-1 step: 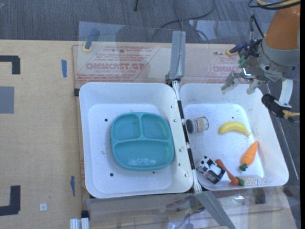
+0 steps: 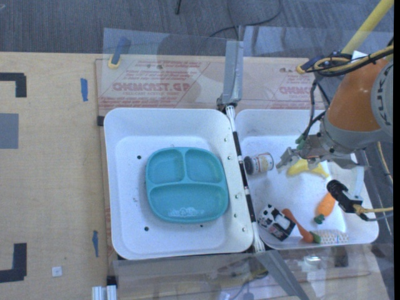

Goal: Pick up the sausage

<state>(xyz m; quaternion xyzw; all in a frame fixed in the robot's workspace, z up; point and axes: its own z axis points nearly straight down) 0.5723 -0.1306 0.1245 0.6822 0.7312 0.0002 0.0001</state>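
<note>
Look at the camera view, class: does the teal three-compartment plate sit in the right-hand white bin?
No, the teal three-compartment plate lies in the left white bin, while the right white bin holds the small toy foods.

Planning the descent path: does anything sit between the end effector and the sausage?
Nothing visible blocks it. The end effector hovers over the yellow banana in the right bin; the reddish sausage lies nearer the front, with bare floor between. A black-and-white object crowds its left side.
</note>
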